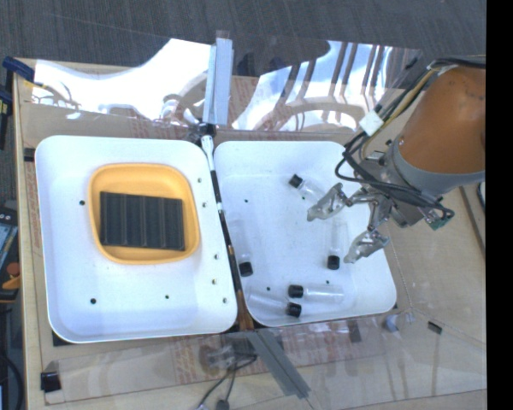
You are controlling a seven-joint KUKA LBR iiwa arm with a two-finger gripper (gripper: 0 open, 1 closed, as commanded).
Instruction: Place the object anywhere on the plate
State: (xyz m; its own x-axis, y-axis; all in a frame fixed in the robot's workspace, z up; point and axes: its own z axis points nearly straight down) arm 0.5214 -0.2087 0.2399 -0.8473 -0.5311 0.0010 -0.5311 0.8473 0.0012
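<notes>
We judge the main risk to be a missed or glancing grasp: the small clear plastic vials with black caps (315, 293) lie scattered in the right shallow white bin (265, 156), mostly toward its six o'clock rim, and they look thin enough to roll or slip, or drop on the way to the yellow plate with the dark ribbed centre (144, 213) in the left white bin (60, 254). We see the grey and orange arm (440, 131) reaching in from three o'clock, its claw (346, 226) spread wide, holding nothing, hanging over the right bin's three o'clock side.
</notes>
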